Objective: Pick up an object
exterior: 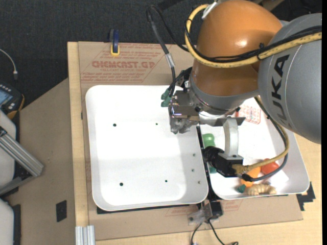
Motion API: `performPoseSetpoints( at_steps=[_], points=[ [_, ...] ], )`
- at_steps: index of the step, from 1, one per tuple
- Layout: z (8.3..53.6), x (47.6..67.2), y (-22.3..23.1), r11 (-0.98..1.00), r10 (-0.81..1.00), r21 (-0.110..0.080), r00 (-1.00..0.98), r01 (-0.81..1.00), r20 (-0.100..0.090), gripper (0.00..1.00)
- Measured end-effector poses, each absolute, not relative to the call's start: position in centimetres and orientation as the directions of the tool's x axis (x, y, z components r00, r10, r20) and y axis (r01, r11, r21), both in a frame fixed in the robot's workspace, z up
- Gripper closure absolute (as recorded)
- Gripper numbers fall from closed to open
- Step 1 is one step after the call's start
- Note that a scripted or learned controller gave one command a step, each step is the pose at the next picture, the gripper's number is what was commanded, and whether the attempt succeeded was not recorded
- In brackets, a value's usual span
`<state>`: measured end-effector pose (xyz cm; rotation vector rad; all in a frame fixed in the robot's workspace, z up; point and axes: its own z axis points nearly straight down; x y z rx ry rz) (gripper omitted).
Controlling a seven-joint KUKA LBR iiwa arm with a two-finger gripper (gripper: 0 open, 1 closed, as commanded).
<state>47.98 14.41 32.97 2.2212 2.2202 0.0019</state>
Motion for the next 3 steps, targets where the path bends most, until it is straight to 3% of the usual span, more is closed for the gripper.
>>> performPoseSetpoints(
  at_steps=[1,2,3],
  points=[
    [24.0,47.8,18.7,0.003,1.000,-0.008,-0.003,1.000,-0.001,1.00],
    [21.5,49.1,22.5,0.002,1.000,-0.001,-0.002,1.000,0.000,1.00],
    [26.5,55.6,22.4,0.001,1.000,0.010,-0.001,1.000,0.002,1.00]
  ],
)
